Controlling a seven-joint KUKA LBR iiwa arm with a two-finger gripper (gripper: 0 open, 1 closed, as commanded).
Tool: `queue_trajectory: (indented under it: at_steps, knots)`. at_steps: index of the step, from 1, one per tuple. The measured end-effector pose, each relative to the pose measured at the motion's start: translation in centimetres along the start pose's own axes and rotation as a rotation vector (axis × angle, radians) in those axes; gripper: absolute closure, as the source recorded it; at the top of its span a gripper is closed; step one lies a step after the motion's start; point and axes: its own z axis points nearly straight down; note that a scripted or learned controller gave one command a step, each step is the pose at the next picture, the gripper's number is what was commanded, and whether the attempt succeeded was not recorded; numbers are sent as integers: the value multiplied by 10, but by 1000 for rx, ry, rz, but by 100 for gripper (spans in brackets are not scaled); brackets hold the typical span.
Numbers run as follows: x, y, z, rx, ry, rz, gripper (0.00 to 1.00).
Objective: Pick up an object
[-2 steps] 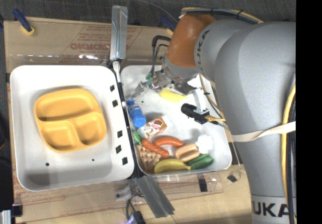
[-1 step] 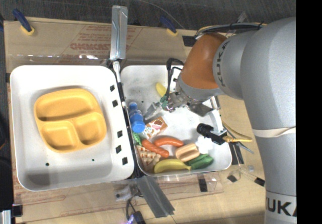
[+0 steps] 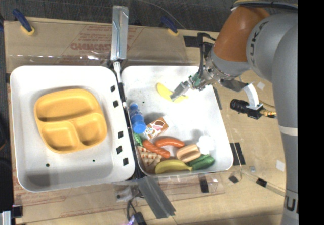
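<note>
Looking at the setup: you had two white bins side by side on the counter (image 3: 243, 133), the arm (image 3: 263, 42) coming in from the right.
Tool position: your tool (image 3: 178, 92) hung low over the upper part of the right bin (image 3: 202, 113), right at the yellow piece (image 3: 165, 90), which lay apart from everything else on bare bin floor.
Tool state: honestly, I couldn't tell if it was spread or clenched. At that slant it looked to be touching the edge of the yellow piece, but nothing showed the piece actually grasped.
Why that target: my guess is the loner was the easy pick, with no neighbours crowding it.
Why the pile sat where it did: the rest were bunched in the near-left corner of the right bin, touching each other, so anything there would've been fiddlier to grab.
Count, pile: one blue bottle (image 3: 135, 118), one small carton (image 3: 157, 128), one orange-red sausage (image 3: 169, 142), one carrot-ish piece (image 3: 153, 148), one waffle-looking bit (image 3: 147, 157), one hot dog bun (image 3: 188, 152), one banana (image 3: 172, 167), one green veg (image 3: 203, 162), one white ball (image 3: 206, 143). Some IDs are guesses.
Count, left bin: the left bin (image 3: 20, 118) had one yellow divided tray (image 3: 71, 119), three compartments.
Progress: I'd say the pick wasn't done yet.
</note>
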Motion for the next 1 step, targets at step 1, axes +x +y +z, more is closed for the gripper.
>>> queue_trajectory:
  at_steps: [1]
  knots:
    - [31, 56, 79, 7, 6, 545, 0]
